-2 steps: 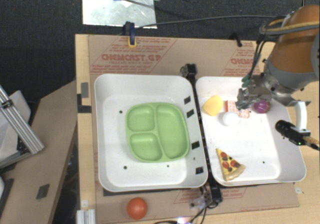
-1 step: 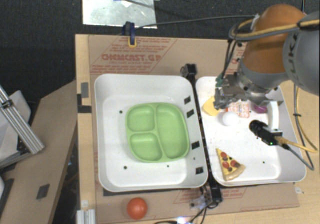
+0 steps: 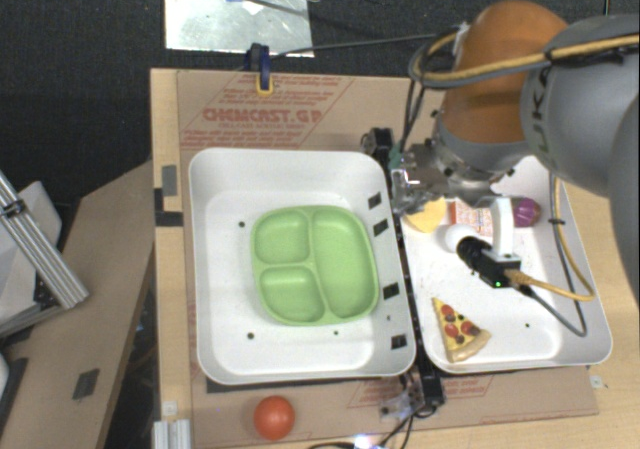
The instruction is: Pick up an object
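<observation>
A dark wall stands behind a pale wooden desk [image 3: 110, 237] seen from above at a slant. A cardboard sheet [image 3: 260, 107] with red lettering lies on it under 2 shallow white bins set side by side. The left bin [image 3: 200, 237] holds a green plate [image 3: 315, 265] with 3 compartments. An orange ball [image 3: 273, 417] sits on the desk in front of that bin.

The right bin [image 3: 545, 332] holds several small things. A yellow piece [image 3: 428, 217] lies near its far left corner, touching a white and red packet [image 3: 472, 219]. A purple piece [image 3: 524, 209] lies just beyond the packet, to the right. A pizza slice [image 3: 460, 329] lies well apart at the near edge, its tip pointing to the far left.

The grey arm [image 3: 585, 97] reaches in from the right, its orange band above the wrist. The hand [image 3: 408, 185] hangs over the far left corner of the right bin, close to the wall between the 2 bins. I cannot tell whether it is released or clenched, and nothing visible is in it.

The yellow piece is the nearest thing, just to the near right of the hand, so a pick would likely need a short shift that way before lowering.
</observation>
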Motion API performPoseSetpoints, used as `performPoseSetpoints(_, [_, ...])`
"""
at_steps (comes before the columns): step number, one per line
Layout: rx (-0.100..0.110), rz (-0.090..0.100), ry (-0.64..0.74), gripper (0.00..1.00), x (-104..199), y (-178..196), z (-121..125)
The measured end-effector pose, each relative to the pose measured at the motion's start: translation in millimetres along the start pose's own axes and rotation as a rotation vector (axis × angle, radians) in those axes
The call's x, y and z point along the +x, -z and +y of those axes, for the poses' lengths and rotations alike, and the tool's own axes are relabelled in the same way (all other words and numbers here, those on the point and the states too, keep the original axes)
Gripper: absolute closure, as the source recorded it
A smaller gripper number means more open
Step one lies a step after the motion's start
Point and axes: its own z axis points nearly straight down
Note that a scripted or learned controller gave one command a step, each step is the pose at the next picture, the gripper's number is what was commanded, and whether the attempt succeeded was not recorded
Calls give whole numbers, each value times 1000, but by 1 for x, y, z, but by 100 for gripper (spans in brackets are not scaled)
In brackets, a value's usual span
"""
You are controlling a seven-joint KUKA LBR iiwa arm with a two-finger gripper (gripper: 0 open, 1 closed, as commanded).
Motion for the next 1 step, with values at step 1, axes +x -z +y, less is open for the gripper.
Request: performPoseSetpoints(1, [0, -1, -1, 100, 52, -13, 19])
